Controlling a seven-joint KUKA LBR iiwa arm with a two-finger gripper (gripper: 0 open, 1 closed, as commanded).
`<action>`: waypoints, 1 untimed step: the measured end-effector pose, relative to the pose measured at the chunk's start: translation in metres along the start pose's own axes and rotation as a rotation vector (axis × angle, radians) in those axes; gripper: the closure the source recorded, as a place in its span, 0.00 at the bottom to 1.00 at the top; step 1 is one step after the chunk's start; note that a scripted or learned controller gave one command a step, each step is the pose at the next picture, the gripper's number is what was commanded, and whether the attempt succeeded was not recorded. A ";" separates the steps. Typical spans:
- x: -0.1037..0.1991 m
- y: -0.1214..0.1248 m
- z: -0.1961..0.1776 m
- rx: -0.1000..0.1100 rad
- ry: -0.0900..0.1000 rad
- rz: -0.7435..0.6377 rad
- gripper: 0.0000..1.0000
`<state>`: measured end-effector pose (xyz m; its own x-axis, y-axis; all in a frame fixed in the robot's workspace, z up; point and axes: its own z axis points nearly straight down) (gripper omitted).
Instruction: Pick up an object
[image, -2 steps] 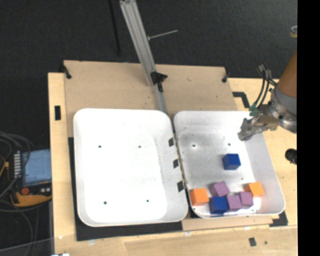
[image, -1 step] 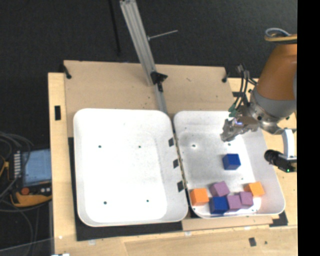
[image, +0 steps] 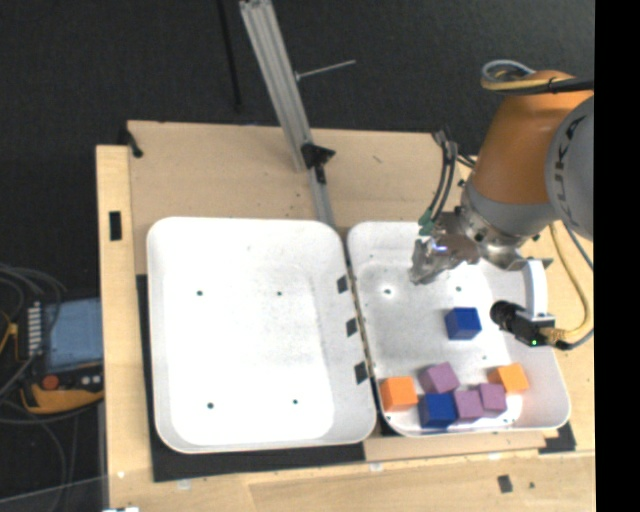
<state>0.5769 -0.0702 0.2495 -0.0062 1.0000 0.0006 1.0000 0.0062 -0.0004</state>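
Observation:
My gripper (image: 428, 262) hangs over the upper middle of the right bin (image: 385, 300), below the grey wrist with its orange band. Nothing shows between its fingers. A blue cube (image: 462, 322) lies alone in the bin, a little below and to the right of the gripper. Along the bin's front edge sit an orange cube (image: 399, 392), a second blue cube (image: 438, 410), three purple cubes (image: 438, 378) and another orange cube (image: 513, 377).
The left bin (image: 245, 330) lies beside the right one, with black clips along their shared edge. A slanted metal pole (image: 290, 105) rises behind the bins. A black camera unit (image: 518, 322) with cables hangs off the wrist over the right bin's right side.

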 end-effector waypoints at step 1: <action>0.057 0.007 -0.007 -0.002 0.001 -0.002 1.00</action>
<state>0.5838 -0.0135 0.2564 -0.0081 1.0000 0.0016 1.0000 0.0081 0.0015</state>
